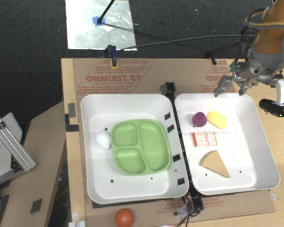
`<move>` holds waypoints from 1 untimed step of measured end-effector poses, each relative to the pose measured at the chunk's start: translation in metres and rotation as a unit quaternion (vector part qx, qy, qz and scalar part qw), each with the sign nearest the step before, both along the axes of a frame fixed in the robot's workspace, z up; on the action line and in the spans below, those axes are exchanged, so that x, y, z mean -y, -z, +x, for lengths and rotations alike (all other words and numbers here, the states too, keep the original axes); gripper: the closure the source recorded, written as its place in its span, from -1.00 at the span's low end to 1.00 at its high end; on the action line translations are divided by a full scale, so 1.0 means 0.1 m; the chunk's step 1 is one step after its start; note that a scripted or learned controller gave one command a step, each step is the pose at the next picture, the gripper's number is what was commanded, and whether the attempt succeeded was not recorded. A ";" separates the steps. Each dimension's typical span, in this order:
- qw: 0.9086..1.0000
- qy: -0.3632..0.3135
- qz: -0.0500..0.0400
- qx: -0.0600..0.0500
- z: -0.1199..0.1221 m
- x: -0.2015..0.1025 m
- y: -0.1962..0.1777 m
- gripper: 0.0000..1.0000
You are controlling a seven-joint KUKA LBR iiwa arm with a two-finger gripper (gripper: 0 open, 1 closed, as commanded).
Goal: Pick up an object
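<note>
Hovering over right bin's (pixel 261 143) far edge, gripper (pixel 233 87) spread open, holding nothing. Purple ball (pixel 199 118) and yellow piece (pixel 217 119) lie nearer camera, slightly left, untouched.

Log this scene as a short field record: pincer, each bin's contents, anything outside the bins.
pincer: fingers spread open, nothing between them, above the far edge of the right bin
right bin contents: purple ball touching a yellow lemon-shaped piece; red-and-white packet; tan wedge
left bin contents: green divided tray, white egg by its left side
outside bins: orange ball on the cardboard in front of the left bin
</note>
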State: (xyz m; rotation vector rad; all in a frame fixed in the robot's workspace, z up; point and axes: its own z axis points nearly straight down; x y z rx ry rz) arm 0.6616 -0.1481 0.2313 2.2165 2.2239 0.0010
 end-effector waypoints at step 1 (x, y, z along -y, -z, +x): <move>1.000 -0.001 0.000 -0.001 0.04 0.00 0.42 -1.00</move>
